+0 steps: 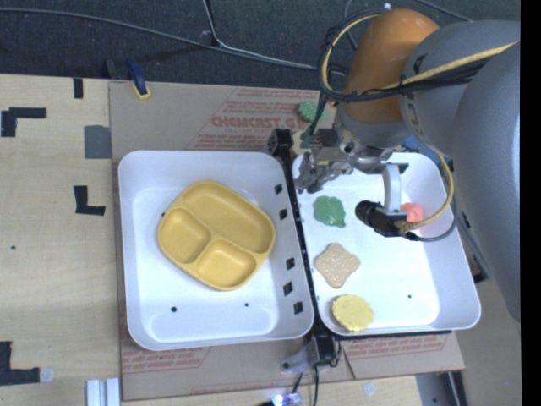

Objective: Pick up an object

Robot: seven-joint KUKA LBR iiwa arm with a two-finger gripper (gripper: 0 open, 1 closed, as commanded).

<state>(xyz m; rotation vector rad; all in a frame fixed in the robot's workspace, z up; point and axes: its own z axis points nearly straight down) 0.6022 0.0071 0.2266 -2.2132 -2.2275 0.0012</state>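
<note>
Up in the right half of the frame, the grey arm [473,100] with its orange band [390,45] bends down over the right bin [439,307]. Its gripper [314,178] hangs at that bin's upper left corner, close to the divider between the bins; whether the pincer is spread or pressed together cannot be told from this angle, and nothing is seen between its tips. Just below the gripper lies a green piece [330,211], apart from it. Lower in the same bin sit a tan waffle-like piece [336,265] and a round yellow piece [352,313] near the bottom rim. A yellow divided plate [215,234] rests tilted in the middle of the left bin [144,311].
</note>
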